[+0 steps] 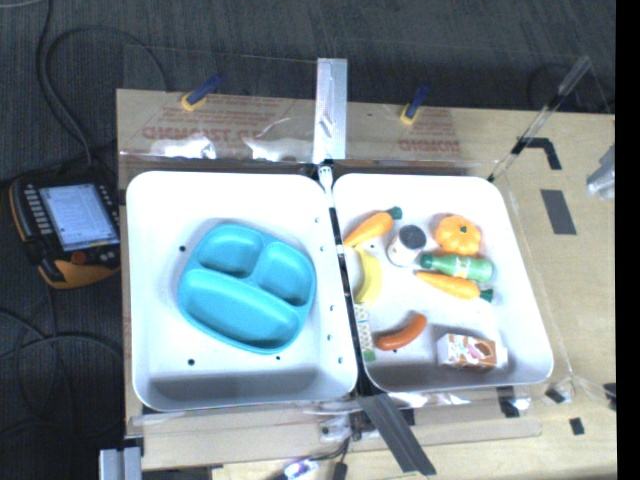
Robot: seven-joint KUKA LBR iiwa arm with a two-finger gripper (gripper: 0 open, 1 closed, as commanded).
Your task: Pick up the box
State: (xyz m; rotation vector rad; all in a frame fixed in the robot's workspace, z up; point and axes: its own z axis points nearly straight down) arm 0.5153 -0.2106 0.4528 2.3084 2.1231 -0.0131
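Lying in the right bin (520, 268), close to its front right corner: one box (470, 350), a small printed carton, tipped on its side, apart from the other goods. Its position relative to the claw cannot be told.

Same bin, further contents:
- red sausage (400, 331), just left of the box
- banana (368, 276), against the left wall
- two carrots, one at the back left (368, 228), one mid-bin (448, 286)
- green bottle (456, 265), lying touching the mid-bin carrot
- orange pumpkin (457, 234)
- dark round item (411, 236)

Left bin (150, 348): one blue divided tray (248, 285).

Surface: pale wooden bench (575, 248). Two clamps at the back edge (200, 92) (415, 106).

Room: dark carpet (80, 28) with cables. A handheld control pendant (65, 218) lies on the floor to the left.

Claw: state cannot be told.
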